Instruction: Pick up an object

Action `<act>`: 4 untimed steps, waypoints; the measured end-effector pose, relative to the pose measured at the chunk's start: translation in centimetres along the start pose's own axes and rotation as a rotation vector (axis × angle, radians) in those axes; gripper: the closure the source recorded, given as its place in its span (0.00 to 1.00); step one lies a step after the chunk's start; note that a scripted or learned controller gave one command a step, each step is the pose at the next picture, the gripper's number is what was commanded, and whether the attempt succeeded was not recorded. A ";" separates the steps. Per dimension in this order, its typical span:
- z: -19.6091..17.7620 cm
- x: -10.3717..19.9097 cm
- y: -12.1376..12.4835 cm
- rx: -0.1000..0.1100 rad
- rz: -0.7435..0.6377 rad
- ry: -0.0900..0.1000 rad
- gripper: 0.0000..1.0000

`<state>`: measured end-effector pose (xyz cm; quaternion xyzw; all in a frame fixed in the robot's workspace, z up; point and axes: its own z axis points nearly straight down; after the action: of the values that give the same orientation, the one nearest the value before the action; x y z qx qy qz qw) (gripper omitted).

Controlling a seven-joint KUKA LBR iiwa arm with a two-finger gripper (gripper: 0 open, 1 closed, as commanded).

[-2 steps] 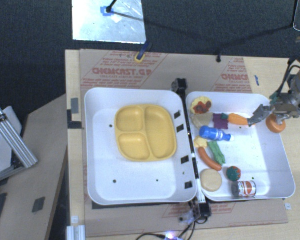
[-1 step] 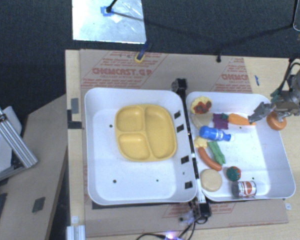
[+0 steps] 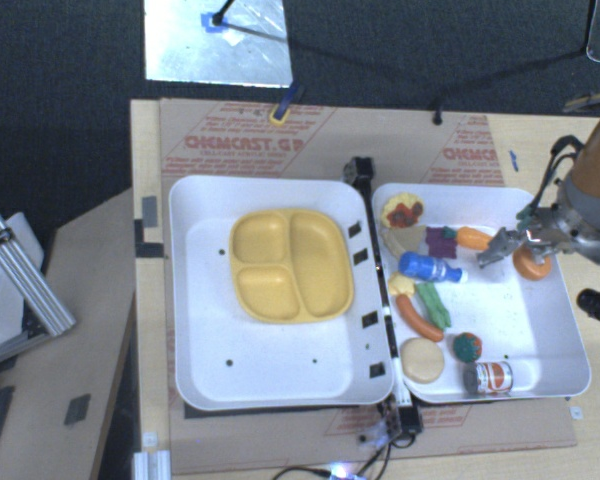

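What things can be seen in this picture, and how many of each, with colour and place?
bins: 2, white, side by side on the bench
divided plate: 1, yellow, in the left bin
pizza slice: 1, red and yellow, right bin, far corner
bottle: 1, blue, right bin
purple piece: 1, behind the bottle
carrot: 1, orange
green vegetable: 1
sausage: 1, red-orange
round bun: 1, cream, near edge
can: 1, red and white
orange disc: 1, beside the gripper
gripper: 1, grey, over the right bin
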<state>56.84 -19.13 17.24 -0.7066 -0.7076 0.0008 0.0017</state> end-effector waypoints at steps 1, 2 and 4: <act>6.3 0.3 0.1 0.000 0.000 0.000 0.00; 8.3 0.3 0.5 -0.010 -0.001 -0.002 0.00; 1.7 0.4 0.0 -0.009 -0.002 -0.003 1.00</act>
<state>56.85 -18.74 15.56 -0.7058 -0.7084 -0.0016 -0.0025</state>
